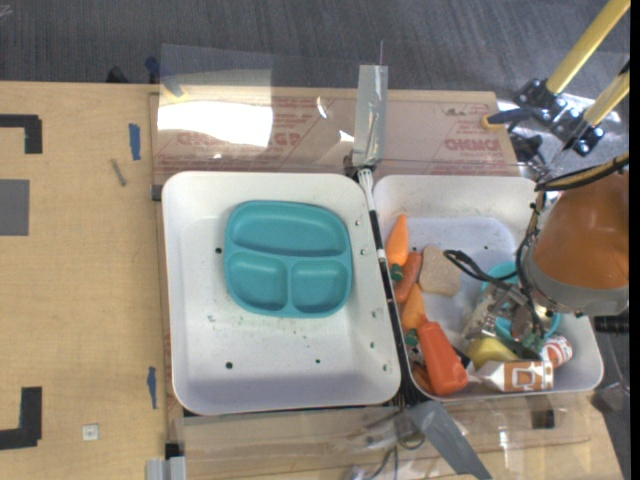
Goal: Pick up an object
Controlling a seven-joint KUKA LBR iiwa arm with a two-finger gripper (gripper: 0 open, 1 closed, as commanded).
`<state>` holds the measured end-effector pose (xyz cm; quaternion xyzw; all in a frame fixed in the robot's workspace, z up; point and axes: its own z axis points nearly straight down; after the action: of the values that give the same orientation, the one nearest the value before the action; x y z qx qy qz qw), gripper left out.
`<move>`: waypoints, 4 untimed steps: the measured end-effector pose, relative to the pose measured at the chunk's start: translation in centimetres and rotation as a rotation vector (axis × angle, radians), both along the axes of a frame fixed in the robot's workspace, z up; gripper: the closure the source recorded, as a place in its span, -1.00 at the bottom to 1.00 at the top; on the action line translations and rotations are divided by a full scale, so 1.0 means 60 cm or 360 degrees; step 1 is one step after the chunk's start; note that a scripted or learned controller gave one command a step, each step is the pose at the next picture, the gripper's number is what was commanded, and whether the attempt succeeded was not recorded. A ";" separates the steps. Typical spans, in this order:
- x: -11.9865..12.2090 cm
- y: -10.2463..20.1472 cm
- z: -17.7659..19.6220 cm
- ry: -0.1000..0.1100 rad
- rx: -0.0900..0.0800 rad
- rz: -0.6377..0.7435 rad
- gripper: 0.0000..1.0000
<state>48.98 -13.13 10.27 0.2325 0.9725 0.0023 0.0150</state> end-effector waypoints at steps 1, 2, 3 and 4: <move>0.009 0.050 0.063 0.0033 0.0003 0.0051 1.00; -0.005 0.051 -0.021 0.0029 -0.0003 0.0239 1.00; 0.008 0.048 -0.014 -0.0016 -0.0018 0.0236 -1.00; 0.129 0.037 0.079 0.0037 -0.0006 0.0530 -1.00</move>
<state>56.73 -10.93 15.02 0.0681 0.9977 0.0002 0.0035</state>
